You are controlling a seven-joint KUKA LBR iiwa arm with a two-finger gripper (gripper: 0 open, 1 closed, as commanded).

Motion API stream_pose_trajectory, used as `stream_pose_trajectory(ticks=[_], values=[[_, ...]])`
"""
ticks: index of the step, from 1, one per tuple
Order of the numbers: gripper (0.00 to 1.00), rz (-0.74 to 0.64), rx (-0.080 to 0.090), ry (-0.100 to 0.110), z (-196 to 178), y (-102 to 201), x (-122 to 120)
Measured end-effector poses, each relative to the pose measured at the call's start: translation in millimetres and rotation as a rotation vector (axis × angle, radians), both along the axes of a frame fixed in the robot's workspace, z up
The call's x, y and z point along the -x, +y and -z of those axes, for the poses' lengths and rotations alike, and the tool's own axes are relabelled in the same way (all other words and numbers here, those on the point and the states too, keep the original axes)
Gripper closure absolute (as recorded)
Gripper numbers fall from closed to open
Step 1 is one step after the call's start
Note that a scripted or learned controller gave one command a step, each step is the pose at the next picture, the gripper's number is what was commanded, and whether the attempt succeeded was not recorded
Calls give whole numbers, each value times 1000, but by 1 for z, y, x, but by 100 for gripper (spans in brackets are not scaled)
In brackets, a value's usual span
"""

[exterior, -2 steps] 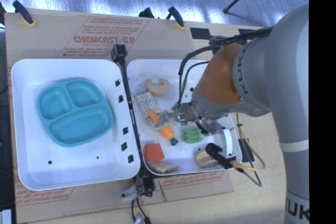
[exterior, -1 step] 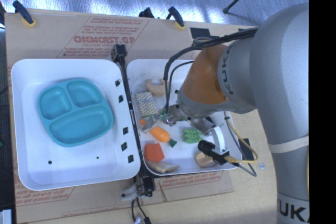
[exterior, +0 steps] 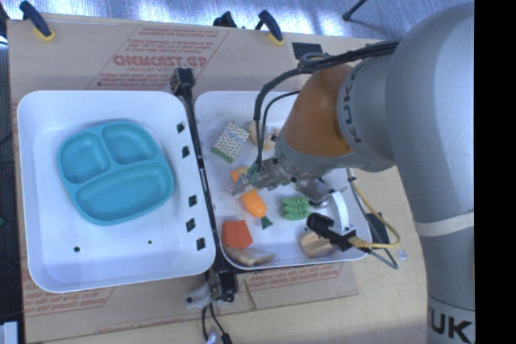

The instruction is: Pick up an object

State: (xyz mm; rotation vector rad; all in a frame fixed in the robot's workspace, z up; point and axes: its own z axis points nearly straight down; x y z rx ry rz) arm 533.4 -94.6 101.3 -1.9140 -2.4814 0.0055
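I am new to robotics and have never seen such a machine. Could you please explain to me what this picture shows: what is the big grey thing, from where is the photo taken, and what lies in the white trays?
The big grey thing is a robot arm with an orange band near its wrist. It reaches in from the right side of the picture. The photo comes from one camera fixed above the bench, looking down at a slant.

On the bench stand two shallow white bins. The left bin holds a blue divided plate. The right bin holds small toy-like items: a checkered block, an orange carrot-shaped piece, a green piece, a red-orange block and a tan piece.

The arm's gripper sits low over the right bin, near the carrot-shaped piece. The arm hides it too much to tell whether anything is held.
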Motion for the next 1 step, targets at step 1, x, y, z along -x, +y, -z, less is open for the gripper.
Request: stream_pose_trajectory(ticks=[1], values=[[100,-120,2,-8,-140,41,-22]])
